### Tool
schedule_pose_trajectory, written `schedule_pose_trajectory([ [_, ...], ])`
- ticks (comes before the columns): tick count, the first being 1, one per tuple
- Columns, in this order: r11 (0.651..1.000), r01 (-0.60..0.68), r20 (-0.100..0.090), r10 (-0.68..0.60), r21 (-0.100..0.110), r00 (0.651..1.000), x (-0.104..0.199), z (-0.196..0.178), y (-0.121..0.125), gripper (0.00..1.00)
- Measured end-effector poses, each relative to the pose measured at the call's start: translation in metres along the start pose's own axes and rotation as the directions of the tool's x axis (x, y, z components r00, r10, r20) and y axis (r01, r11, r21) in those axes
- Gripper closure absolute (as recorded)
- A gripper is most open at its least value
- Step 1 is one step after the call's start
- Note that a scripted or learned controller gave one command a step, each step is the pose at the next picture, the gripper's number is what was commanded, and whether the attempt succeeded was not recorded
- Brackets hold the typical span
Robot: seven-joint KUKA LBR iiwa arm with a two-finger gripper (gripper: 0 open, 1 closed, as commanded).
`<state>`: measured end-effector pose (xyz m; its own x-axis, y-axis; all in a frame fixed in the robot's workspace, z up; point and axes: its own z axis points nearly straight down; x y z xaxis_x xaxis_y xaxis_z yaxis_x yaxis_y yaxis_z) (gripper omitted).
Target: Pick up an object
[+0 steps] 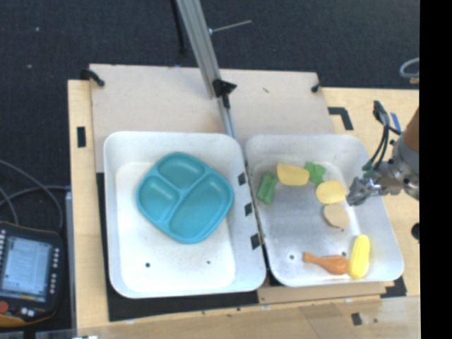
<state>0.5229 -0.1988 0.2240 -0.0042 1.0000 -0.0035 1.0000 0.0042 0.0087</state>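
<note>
The tabletop (198, 97) bears two bins; gripper (359, 189) hovers by the yellow lemon (330, 192), jaws' state unclear, nothing lifted.

My pale wooden bench (85, 210) is sitting on a dark carpeted floor (42, 41), under even light. A grey metal rail (201, 44) is slanting in from above, while a handheld control screen (25, 270) is resting at left.

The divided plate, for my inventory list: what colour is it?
Turquoise blue; the divided plate lies in the left bin, seen in the camera view.
</note>
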Motion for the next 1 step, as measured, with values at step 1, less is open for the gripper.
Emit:
schedule_pose_trajectory([
  [1,1.000,0.000,-0.001,0.000,0.001,1.000,0.0036,-0.0450,0.0031,1.00],
])
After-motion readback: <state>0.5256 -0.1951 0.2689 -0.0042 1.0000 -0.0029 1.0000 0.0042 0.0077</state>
